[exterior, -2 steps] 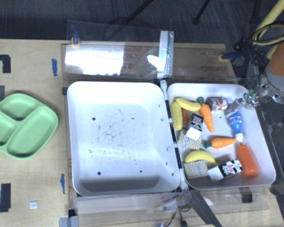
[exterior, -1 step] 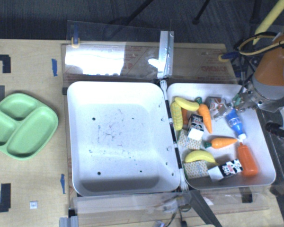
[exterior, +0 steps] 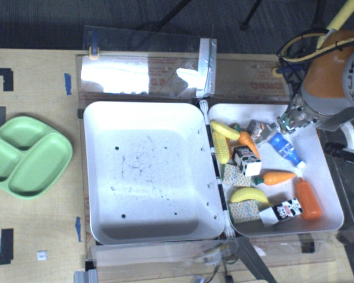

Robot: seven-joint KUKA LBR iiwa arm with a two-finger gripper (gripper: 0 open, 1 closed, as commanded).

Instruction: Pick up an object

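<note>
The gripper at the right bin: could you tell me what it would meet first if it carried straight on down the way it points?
Probably the blue bottle, lying just beside the gripper in the right bin. Depth is hard to judge from above, so it might meet the bin floor instead.

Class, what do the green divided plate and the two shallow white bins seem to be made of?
Green divided plate: probably moulded plastic, matte, with smooth rounded compartments. Two shallow white bins: likely plastic too, slightly glossy, with soft rounded rims; the left one shows scuffs.

White bins (exterior: 106, 122), green plate (exterior: 27, 156), orange carrot (exterior: 277, 178).
</note>
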